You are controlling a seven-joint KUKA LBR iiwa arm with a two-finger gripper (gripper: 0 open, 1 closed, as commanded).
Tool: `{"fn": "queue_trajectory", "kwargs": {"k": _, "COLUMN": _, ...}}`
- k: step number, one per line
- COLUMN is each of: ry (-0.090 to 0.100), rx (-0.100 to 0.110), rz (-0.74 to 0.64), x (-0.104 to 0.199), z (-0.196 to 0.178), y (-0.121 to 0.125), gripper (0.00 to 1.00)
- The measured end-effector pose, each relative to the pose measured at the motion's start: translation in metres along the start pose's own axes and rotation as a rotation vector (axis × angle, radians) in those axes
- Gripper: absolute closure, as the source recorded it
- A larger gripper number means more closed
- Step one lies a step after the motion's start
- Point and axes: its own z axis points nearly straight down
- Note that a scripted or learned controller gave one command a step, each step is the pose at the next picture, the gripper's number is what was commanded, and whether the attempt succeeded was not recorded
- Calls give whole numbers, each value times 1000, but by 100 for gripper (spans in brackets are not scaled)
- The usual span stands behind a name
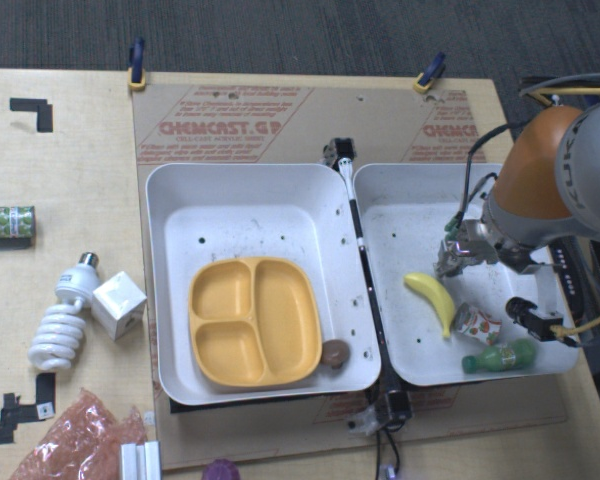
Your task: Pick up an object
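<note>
The hand (458, 258) hangs low in the right bin (410, 203); whether it grips anything cannot be told. Just beside it, lower left, lies a curved yellow banana (435, 299). The left bin (230, 193) holds a yellow divided plate (253, 320). Both bins rest on the tan worktop (60, 158).

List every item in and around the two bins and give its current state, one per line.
Gripper: low in the right bin, above the banana, holding nothing visible.
Banana: lying flat in the right bin.
Green bottle: on its side by the bin's near wall.
Small carton: tipped over beside the banana.
Yellow plate: flat in the left bin.
Brown ball: resting against the plate.
Light bulb: lying on the bench.
</note>
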Motion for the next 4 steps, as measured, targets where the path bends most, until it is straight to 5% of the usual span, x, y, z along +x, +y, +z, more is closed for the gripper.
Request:
{"fn": "queue_trajectory", "kwargs": {"k": 1, "ry": 0, "rx": 1, "rz": 1, "x": 39, "z": 0, "y": -36, "gripper": 0}}
{"fn": "queue_trajectory", "kwargs": {"k": 2, "ry": 1, "rx": 0, "rz": 1, "x": -37, "z": 0, "y": -89, "gripper": 0}}
{"fn": "queue_trajectory", "kwargs": {"k": 3, "ry": 1, "rx": 0, "rz": 0, "x": 14, "z": 0, "y": -89, "gripper": 0}}
{"fn": "queue_trajectory", "kwargs": {"k": 4, "ry": 0, "rx": -1, "rz": -1, "x": 5, "z": 0, "y": -10, "gripper": 0}}
